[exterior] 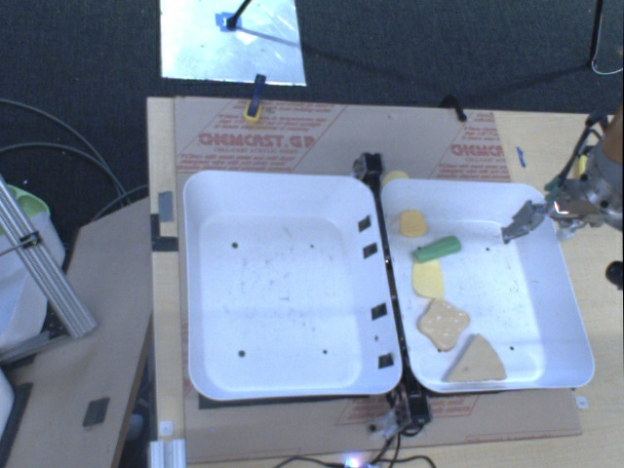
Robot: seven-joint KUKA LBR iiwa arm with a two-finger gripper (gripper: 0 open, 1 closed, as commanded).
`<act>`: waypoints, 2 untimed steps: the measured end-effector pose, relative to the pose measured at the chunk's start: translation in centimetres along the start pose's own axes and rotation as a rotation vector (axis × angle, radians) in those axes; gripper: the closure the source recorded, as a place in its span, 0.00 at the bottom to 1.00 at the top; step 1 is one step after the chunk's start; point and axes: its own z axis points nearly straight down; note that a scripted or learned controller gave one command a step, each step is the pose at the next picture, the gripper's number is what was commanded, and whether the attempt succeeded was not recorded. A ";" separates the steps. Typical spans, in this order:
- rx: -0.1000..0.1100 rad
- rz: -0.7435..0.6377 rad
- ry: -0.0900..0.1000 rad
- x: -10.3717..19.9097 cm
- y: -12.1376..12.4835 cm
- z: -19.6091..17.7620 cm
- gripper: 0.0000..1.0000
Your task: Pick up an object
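The right white bin (pixel 561 291) holds several small objects along its left side. From back to front they are a round yellow piece (pixel 413 224), a green cylinder (pixel 436 250), a pale yellow piece (pixel 427 281), a tan biscuit-like piece (pixel 444 324) and a tan wedge (pixel 478 361). My gripper (pixel 525 222) hangs over the bin's back right corner, well to the right of the green cylinder and touching none of the objects. Nothing shows in it.
The left white bin (pixel 283 291) lies beside the right one, with a black clip strip (pixel 380 281) between them. A small yellow item (pixel 395 177) sits at the back rim. A metal sheet (pixel 232 27) and a blue-yellow tool (pixel 255 100) lie behind the bins.
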 end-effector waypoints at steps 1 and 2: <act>0.013 -0.006 0.008 7.5 -2.7 12.5 0.00; -0.001 -0.005 0.002 11.6 -0.4 14.3 0.00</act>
